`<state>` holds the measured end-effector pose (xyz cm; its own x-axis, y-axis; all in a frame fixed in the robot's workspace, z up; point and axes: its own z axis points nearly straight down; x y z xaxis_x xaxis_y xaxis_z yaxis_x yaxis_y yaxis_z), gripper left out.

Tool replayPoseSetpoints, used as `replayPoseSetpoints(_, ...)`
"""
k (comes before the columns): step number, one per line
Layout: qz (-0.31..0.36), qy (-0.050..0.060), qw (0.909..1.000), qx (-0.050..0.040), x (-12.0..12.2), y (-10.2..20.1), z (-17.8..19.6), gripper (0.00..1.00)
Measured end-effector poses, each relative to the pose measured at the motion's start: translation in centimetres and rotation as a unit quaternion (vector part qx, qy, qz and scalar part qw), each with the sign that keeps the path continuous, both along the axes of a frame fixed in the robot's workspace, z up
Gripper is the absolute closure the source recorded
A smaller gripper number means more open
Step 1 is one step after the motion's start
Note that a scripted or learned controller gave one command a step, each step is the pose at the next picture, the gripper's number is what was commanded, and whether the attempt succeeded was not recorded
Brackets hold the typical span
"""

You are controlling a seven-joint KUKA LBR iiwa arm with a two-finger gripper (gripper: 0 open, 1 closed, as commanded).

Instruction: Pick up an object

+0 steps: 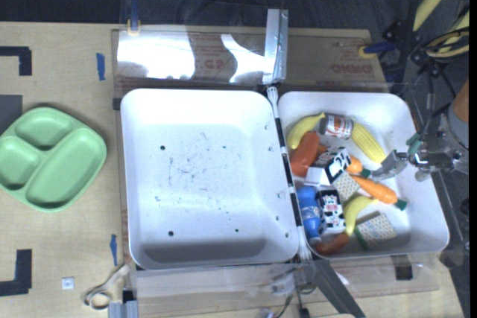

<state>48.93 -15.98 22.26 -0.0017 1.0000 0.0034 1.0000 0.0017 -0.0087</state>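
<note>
Camera view, left end of bench: contents? (Inspector)

Green divided plate (48,160), flat on the bench (74,249), well apart from both bins. (Operator)

Next, left bin? (Inspector)

Left bin (201,175): white, shallow, faint marks on the floor. Clear plastic sheet (194,56) lying just beyond its far edge. Right edge touching the right bin along the centre seam. (Operator)

Right bin, left to right? (Inspector)

Right bin (406,109): holds all the pickable objects, bunched from its left edge to its middle. Blue bottle (308,206) against the left edge, near the front corner. Orange toy (304,154) further back along the same edge, yellow banana (302,129) touching it on the far side. Small can (337,126) just beside the banana, lying tilted. Black-and-white box (339,160) in the middle of the heap. Corn cob (367,143) right of the can, slanted toward the right edge. Carrot (373,190) in front of the corn, second banana (356,206) just in front of the carrot. (Operator)

Gripper position? (Inspector)

Gripper (408,158) at the right bin's right edge, level with the corn cob and carrot, just beside them. Arm entering from the right. (Operator)

Grip state? (Inspector)

Not readable at this resolution. Nothing seen lifted off the heap. (Operator)
</note>
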Motion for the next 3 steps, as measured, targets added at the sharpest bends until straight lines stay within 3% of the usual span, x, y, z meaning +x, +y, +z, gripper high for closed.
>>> replayPoseSetpoints(1,-0.01,-0.002,0.9999,-0.0013,-1.0,-6.5,6.0,0.0)
replayPoseSetpoints(2,0.073,-0.001,0.9974,0.0004,4.5,-5.6,-4.3,0.0)
replayPoseSetpoints(3,0.154,-0.004,0.9881,0.0039,9.5,-5.6,-12.4,0.0)
